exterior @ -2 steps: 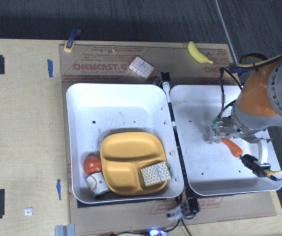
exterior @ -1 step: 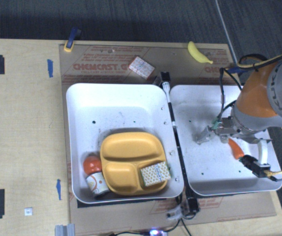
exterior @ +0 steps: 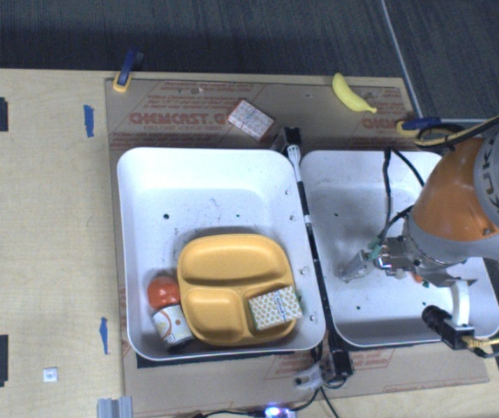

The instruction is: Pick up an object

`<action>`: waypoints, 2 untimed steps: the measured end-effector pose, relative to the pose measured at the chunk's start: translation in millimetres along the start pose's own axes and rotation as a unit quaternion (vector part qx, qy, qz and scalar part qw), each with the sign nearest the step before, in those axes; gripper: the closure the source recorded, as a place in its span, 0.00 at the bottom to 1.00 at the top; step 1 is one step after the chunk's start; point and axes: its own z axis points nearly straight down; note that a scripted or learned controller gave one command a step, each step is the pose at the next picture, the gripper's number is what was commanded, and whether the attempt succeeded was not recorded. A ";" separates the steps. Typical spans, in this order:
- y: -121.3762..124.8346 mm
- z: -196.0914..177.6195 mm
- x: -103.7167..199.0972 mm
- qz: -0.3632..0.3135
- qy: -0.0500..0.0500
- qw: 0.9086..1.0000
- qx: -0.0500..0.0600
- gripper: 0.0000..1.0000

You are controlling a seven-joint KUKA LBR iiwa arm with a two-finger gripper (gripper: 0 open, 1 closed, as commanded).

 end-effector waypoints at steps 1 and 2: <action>-22.9 -0.2 11.8 0.000 -0.001 1.000 -0.002 0.00; -23.4 0.0 -26.9 0.001 -0.001 1.000 -0.001 0.00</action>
